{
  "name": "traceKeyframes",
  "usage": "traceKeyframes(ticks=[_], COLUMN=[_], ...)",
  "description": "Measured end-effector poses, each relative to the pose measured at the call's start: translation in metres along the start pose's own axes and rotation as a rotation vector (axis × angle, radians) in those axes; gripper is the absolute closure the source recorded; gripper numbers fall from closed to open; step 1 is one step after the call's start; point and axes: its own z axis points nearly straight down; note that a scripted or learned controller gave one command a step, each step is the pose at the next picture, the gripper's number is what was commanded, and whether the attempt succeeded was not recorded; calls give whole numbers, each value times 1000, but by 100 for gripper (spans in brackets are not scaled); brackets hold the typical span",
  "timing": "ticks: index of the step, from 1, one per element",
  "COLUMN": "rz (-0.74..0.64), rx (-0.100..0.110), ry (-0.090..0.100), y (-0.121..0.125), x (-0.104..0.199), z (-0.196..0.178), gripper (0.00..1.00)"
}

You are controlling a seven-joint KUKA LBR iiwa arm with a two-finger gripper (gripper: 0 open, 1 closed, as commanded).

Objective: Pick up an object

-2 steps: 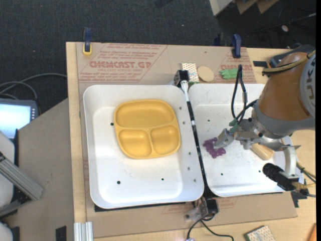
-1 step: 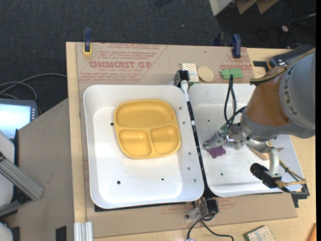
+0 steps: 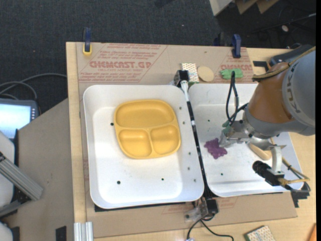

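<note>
The gripper hovers beside a purple toy in the right bin; whether its pincer is spread cannot be told.

A yellow divided tray lies in the left bin; blue clamps grip the bench's far edge.

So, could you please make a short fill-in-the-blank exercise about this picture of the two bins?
1. The yellow divided plate lies in the ____ bin of the view.
2. The plate has ____ compartments.
3. The small object lying beside the gripper in the right bin is ____ in colour.
4. The band above the arm's wrist is ____.

Missing words: left; three; purple; orange
</note>
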Motion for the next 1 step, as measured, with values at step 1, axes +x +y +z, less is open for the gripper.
traceKeyframes(ticks=[1], rz=[1], rx=[1], ry=[0], y=[0], x=[0], z=[1], gripper=[0])
